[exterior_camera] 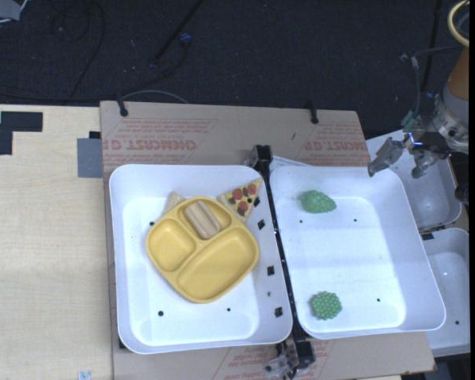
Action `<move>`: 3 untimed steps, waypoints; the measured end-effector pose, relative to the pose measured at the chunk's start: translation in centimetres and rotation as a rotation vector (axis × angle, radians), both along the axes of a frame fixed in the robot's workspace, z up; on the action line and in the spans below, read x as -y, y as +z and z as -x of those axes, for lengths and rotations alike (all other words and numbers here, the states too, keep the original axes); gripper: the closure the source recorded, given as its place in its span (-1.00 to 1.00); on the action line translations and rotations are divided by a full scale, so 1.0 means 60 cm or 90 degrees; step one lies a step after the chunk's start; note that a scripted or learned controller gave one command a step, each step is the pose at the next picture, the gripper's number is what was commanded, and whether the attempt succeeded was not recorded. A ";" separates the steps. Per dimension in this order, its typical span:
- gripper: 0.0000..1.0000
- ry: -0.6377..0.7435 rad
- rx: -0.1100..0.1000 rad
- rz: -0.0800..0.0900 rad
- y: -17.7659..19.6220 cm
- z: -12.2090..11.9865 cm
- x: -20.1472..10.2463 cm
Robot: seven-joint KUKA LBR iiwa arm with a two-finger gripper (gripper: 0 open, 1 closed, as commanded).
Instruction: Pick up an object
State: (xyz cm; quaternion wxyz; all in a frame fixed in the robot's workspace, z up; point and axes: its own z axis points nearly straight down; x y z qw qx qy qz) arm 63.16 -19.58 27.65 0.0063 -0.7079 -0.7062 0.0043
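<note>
Green bumpy ball (326,305), yellow tray (203,248), reversed "CHEMCAST GP" board (222,139)

Yellow tray (203,258), pizza slice (244,197), two green items (317,203), tool (402,158) open

Two shallow white bins sit side by side at the centre, the left bin (115,252) and the right bin (429,291) touching along a black seam (279,252). Both rest on a brown printed cardboard sheet (222,137), which shows most at 12 o'clock. A pale wooden bench top (39,252) spreads out at 9 o'clock and bears a grey square (88,157) and a black stepped mark (12,129) toward 10 o'clock. Dark flooring (301,38) with loose cables (174,42) runs across 12 o'clock.
</note>
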 end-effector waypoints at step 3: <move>-1.00 0.004 0.005 0.001 -0.194 -0.011 -0.010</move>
